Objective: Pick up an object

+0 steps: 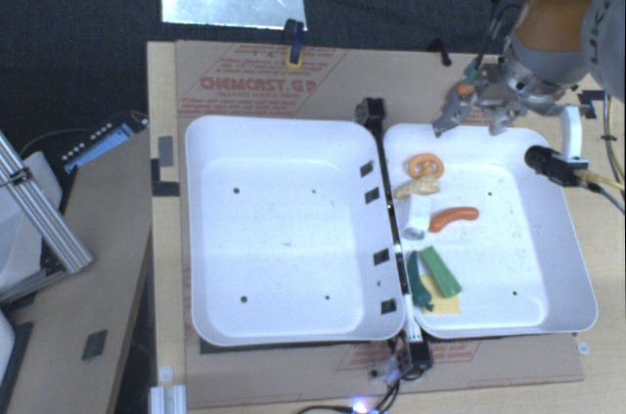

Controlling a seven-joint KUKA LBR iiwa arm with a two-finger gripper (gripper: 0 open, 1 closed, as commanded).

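Below the gripper [472, 116], whose fingers stand apart and hold nothing, lie the pretzel [425, 166] and sausage [454, 217]; nothing is picked yet; descent and grasp remain.

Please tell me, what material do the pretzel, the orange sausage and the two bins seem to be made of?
The pretzel and sausage look like toy food, probably moulded plastic or rubber: flat, even colour with a slight sheen. The right bin and left bin look like thin formed white plastic, matte, with rounded rims.
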